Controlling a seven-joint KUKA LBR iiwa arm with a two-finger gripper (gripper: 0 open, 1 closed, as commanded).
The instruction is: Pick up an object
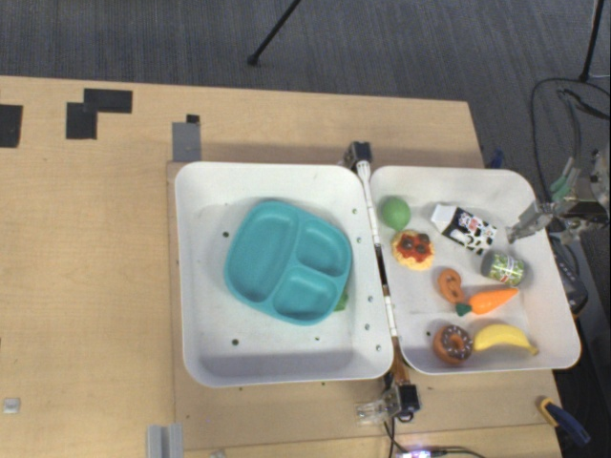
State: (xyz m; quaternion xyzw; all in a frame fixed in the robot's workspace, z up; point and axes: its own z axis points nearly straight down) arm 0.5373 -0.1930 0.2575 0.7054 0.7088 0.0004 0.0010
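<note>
Grey metal at the right edge of the frame marks the gripper (531,223), reaching in over the upper right rim of the right bin (558,299); its tip looks like one narrow wedge, and at this size I cannot tell whether it is parted or closed, though nothing appears caught in it. The toys lie below and to the left of it in the frame. Nearest are the black-and-white carton (465,227), just left of the tip with its long axis running from upper left to lower right, and the small green can (503,270), just below the tip. Farther down sit the orange carrot (493,301) and the yellow banana (503,339), both lying roughly crosswise. The teal tray (289,260) rests in the left bin (205,284), well apart. A short drop down-left would likely reach the can first.
</note>
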